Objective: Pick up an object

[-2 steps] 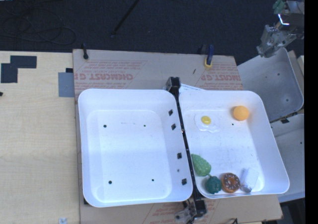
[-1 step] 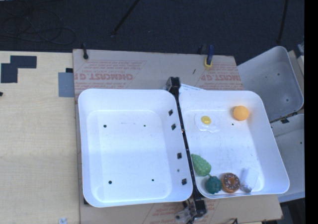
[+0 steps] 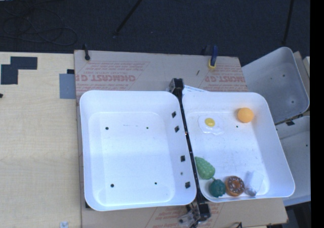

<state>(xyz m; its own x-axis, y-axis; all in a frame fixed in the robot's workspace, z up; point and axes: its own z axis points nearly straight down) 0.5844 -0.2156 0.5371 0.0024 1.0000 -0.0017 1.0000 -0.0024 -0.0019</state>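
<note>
The right bin (image 3: 263, 101) holds several small objects. An orange ball (image 3: 245, 115) lies near its far right corner. A fried-egg toy (image 3: 210, 124) sits left of the ball. A pale green leafy piece (image 3: 205, 168) rests by the divider, with a dark teal lump (image 3: 217, 188) just below it. Beside that lie a brown sprinkled donut (image 3: 234, 185) and a whitish translucent piece (image 3: 254, 181) near the front rim.
The left bin (image 3: 88, 121) sits beside the right one, joined by a black clamp strip (image 3: 183, 141). Both rest on a cardboard sheet (image 3: 131, 73) on the wooden bench. A grey-white panel (image 3: 276, 83) stands at the right.
</note>
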